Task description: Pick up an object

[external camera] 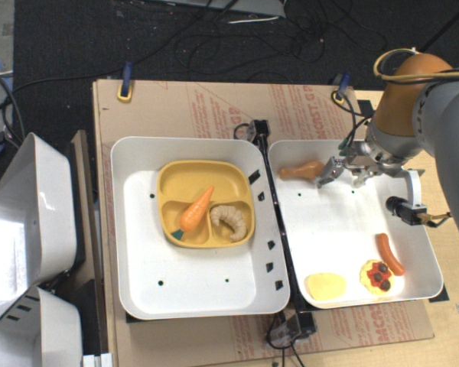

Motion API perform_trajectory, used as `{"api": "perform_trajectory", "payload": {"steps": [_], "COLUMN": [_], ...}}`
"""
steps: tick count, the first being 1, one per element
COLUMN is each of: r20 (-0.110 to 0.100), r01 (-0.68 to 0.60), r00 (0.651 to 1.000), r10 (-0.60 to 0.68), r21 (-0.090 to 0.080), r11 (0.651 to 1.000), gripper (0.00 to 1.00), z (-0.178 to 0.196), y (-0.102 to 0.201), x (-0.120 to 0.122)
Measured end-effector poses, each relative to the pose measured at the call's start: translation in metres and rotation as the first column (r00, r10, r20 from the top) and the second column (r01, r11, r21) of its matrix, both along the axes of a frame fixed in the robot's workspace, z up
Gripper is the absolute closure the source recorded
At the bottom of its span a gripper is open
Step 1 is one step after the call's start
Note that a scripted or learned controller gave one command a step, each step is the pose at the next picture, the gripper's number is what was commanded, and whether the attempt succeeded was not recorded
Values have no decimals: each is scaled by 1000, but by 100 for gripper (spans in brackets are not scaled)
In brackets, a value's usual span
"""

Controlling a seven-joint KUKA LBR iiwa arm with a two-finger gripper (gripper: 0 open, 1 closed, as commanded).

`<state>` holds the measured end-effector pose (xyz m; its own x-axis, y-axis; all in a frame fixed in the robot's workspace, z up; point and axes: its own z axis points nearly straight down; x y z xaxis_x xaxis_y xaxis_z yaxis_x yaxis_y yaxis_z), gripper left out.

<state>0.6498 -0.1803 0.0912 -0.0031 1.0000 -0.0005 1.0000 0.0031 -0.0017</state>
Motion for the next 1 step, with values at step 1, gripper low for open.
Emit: {"api": "perform_trajectory", "payload": {"steps": [1], "r20": [4], "r01": [-1], "r00": [1000], "r10": [1], "r21": [-1], "r11": [1000], "gripper": [100], "z": [12], "y": [0], "x": [1]}}
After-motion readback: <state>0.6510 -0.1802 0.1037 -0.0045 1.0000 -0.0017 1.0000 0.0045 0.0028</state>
